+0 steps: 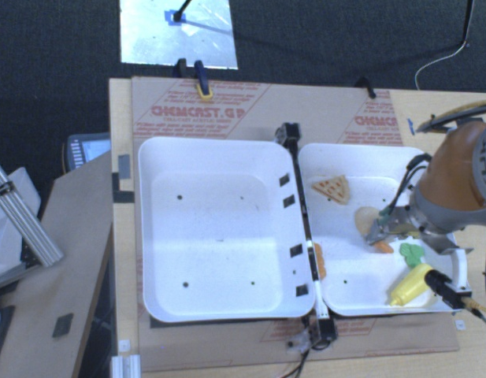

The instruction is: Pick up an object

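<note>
The likeliest target is a small orange piece (382,248) lying on the floor of the right bin (349,302), just beside a pale tan round object (366,219) and near a green piece (412,253); the gripper (380,233) is down among these three, its tip at or just above the orange piece; whether the fingers are parted or closed cannot be told from this angle, and nothing can be confirmed as held. Further items in the same bin: a yellow bottle-shaped object (409,284) toward the near right corner, a waffle-patterned wedge (332,188) toward the far side, and an orange item (318,260) against the divider; the left bin (152,211) sits alongside. Judged step: the descent and grasp, not yet the lift. The next move calls for a firm closure on one piece alone, clear of the crowded neighbours, then a straight vertical raise; a grasp on two objects, or a slip on the small piece, is the evident risk.
</note>
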Controlling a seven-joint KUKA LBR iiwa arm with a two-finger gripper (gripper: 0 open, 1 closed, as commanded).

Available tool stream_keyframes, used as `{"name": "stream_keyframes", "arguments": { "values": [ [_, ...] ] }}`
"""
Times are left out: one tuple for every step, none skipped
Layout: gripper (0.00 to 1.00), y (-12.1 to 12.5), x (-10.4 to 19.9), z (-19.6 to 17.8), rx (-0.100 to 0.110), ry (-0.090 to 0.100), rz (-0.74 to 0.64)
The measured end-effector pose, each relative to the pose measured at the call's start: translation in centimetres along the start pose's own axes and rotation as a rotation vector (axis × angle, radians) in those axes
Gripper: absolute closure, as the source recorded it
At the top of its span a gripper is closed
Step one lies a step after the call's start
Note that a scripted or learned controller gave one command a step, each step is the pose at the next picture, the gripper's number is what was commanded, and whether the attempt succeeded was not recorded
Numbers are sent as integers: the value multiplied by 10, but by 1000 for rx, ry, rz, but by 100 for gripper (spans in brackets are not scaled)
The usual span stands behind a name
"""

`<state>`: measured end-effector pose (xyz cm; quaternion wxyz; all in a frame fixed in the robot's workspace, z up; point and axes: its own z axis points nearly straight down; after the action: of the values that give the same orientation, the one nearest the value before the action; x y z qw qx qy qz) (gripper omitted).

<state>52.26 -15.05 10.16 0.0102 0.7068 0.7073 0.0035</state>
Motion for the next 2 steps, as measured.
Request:
{"name": "stream_keyframes", "arguments": {
  "values": [
    [100, 21, 24, -90, 7, 8, -7],
    [100, -7, 98, -102, 19, 13, -10]
  ]
}}
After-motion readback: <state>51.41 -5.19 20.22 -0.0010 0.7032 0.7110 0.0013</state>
